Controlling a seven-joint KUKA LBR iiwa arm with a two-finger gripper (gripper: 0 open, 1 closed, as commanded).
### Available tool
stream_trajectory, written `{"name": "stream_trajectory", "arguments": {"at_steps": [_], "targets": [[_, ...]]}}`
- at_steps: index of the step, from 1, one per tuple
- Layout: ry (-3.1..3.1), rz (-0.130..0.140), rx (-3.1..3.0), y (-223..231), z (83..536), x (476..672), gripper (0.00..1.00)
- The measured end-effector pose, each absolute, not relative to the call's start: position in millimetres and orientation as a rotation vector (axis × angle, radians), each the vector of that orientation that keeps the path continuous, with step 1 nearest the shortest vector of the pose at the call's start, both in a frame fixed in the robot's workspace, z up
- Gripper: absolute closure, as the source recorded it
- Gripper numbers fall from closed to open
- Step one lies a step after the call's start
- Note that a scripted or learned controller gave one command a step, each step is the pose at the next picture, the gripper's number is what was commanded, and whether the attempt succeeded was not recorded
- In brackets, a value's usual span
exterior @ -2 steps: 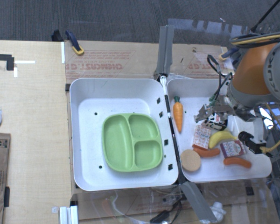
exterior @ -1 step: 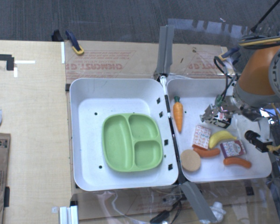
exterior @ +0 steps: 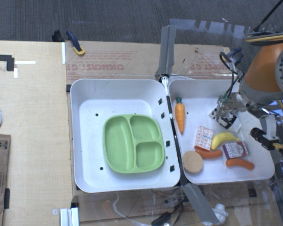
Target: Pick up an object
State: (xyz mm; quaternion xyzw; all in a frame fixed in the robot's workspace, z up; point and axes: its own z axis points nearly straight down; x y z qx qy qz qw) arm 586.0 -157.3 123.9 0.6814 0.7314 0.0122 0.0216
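Observation:
The right bin (exterior: pixel 198 94) holds a toy carrot (exterior: pixel 179 116) near its left wall. Further right lie a small printed card (exterior: pixel 203 137), a banana (exterior: pixel 223 139), an orange-red sausage (exterior: pixel 209 153), a red packet (exterior: pixel 234 150), a second sausage (exterior: pixel 240 163) and a tan round cookie (exterior: pixel 193 162). My gripper (exterior: pixel 223 115) hangs low over the right bin's upper right part, just above the banana. I see nothing between its fingers.
The left bin (exterior: pixel 85 126) carries a green three-compartment plate (exterior: pixel 134 143). A grey divider post (exterior: pixel 166 55) rises between the bins at the back. A blue and yellow clamp (exterior: pixel 74 43) sits on the cardboard behind. The arm's orange band (exterior: pixel 264 69) looms at right.

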Motion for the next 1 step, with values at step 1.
{"name": "stream_trajectory", "arguments": {"at_steps": [1], "targets": [[2.268,0.037,2.114,-156.8,123.0,585.5,0.00]]}}
